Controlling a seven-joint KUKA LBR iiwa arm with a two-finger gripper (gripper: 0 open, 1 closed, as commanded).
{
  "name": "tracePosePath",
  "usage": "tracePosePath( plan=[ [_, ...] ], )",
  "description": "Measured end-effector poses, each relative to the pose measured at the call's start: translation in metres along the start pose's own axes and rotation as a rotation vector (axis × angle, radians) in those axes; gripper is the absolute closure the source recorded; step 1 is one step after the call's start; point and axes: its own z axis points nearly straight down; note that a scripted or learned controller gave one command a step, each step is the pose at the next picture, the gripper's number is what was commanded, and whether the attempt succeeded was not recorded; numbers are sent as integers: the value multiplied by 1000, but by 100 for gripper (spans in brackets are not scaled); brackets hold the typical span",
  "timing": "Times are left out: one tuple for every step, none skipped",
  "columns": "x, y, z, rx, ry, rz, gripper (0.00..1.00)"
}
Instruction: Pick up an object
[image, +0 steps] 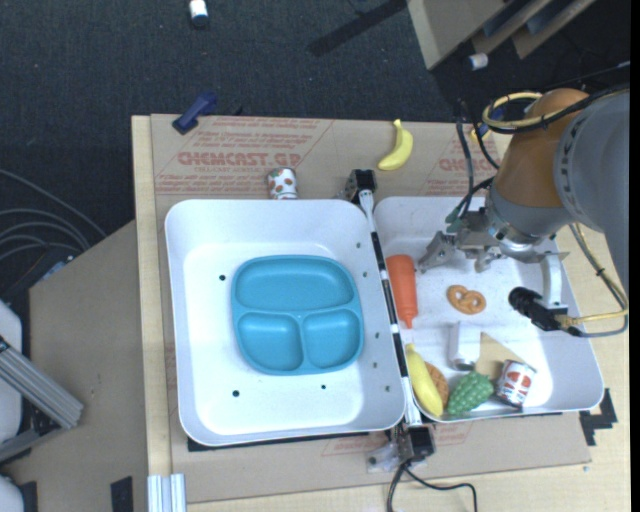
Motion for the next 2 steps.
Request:
tracePosePath(
  plan=[
    [17, 48, 24, -1, 0, -1, 0],
    [17, 48, 13, -3, -2, -2, 100]
  ],
)
